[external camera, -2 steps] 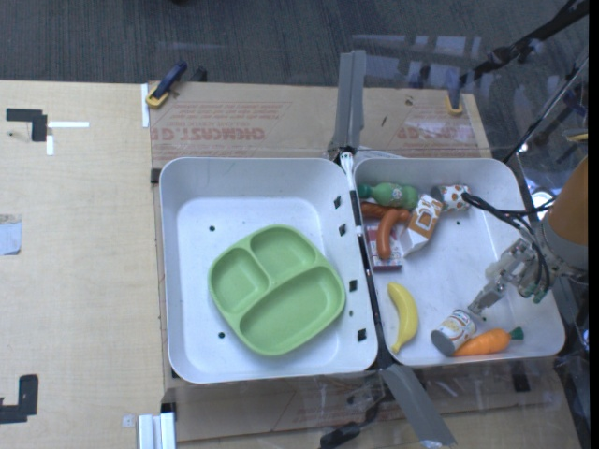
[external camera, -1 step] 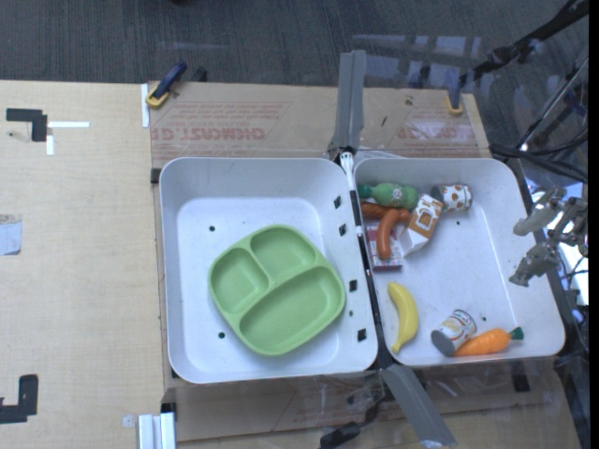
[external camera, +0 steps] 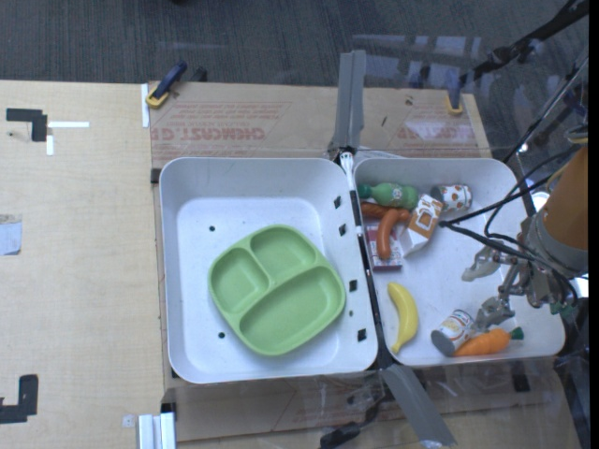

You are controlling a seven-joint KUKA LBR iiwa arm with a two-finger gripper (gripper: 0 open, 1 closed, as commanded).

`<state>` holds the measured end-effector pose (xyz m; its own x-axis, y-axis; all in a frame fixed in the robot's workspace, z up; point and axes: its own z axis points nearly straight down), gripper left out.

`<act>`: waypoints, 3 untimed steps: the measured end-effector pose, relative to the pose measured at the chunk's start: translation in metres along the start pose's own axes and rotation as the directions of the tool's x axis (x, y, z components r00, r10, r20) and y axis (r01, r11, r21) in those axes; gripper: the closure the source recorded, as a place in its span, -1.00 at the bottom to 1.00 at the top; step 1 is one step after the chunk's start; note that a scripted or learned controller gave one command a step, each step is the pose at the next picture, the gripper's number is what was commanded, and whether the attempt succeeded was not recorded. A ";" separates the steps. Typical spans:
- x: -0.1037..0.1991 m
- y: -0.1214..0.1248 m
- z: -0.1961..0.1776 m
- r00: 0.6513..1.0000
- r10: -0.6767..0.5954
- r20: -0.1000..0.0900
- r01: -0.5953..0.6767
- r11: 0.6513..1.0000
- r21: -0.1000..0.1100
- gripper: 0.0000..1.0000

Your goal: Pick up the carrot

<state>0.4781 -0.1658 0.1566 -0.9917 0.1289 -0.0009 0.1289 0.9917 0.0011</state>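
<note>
Nearest my vantage sits the bench [external camera: 75, 279], pale wood, carrying everything else; I take it as the fixed reference for what follows. On it stand two shallow white bins side by side. My left bin [external camera: 178, 279] holds a green divided plate [external camera: 277, 291] lying flat and a little skewed toward the front, well apart from the work; I judge it is simply parked there and has no part in this pick. My right bin [external camera: 524, 185] is the busy one, and the arm [external camera: 571, 218] reaches over its right rim because that is the side it comes from.

Along the right bin's left wall lies a banana [external camera: 403, 314], curved, just beside the divider. Toward the back I see a green bottle-shaped toy [external camera: 391, 194], a hot dog [external camera: 384, 227] on a small packet, and a white carton [external camera: 424, 219], all clustered and clear of the target.

At the front right lies the carrot [external camera: 485, 343], orange with a green tip pointing right, flat on the bin floor and touching a small can [external camera: 451, 329] on its left. My gripper [external camera: 499, 309] hangs just above the carrot, near its middle. Its jaws stand apart, with nothing between them. I judge the can's closeness is the risk: a finger could land on it instead.
</note>
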 end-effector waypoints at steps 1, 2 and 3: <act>-0.015 -0.052 0.060 0.989 -0.147 0.019 0.147 0.989 0.002 -1.00; -0.077 -0.045 0.064 0.983 -0.186 0.005 0.186 0.983 0.001 -1.00; -0.033 -0.052 0.064 0.992 -0.127 0.002 0.127 0.992 0.001 -1.00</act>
<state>0.5045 -0.2212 0.0926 -1.0000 0.0016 -0.0032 0.0016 1.0000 0.0004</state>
